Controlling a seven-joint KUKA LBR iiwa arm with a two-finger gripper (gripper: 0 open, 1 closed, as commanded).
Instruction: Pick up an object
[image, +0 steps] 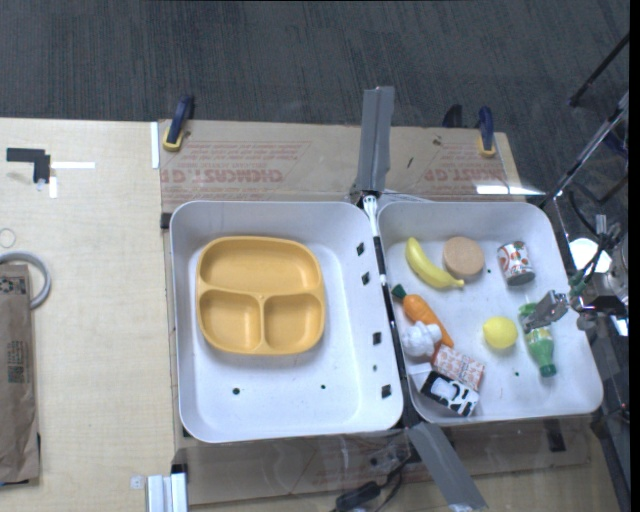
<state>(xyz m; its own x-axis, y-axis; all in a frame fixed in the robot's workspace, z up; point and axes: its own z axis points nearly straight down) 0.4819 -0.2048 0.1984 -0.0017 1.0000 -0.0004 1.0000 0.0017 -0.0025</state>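
The right bin (560, 395) holds a banana (432, 266), a round tan disc (463, 257), a small red-and-white can (514, 262), a lemon (499, 332), a green bottle (540, 349), a carrot (422, 309), a white lump (419, 341) and two small packets (455, 380). My gripper (546, 309) comes in over the bin's right rim. It sits just above the top end of the green bottle and to the right of the lemon. Whether it touches the bottle is unclear.
The left bin (290, 400) carries a yellow divided plate (262, 295). A grey divider bar (376, 140) runs between the bins at the back. Blue clamps (180, 120) hold the cardboard behind them. A brown paper bag (18, 370) lies at far left.
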